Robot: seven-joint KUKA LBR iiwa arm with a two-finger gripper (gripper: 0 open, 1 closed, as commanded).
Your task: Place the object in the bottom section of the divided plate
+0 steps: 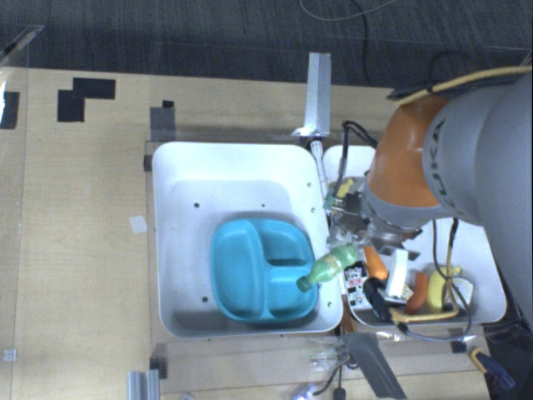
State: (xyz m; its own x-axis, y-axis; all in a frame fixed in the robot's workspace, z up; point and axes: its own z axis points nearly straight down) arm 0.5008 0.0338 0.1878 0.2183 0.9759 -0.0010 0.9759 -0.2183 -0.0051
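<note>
robotics lab, wooden bench with white bins, loose cable, dark carpet

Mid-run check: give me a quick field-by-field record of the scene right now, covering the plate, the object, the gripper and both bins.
plate: blue divided plate, lying in the left bin
object: green bottle, tilted, over the plate's right edge near the wall between the bins
gripper: gripper just above the bottle's upper end; grip cannot be confirmed
arm: grey arm with orange band, above the right bin
right bin contents: orange carrot-like item, yellow banana-like item, other small items too cluttered to name
task status: bottle not yet resting in a plate section
</note>
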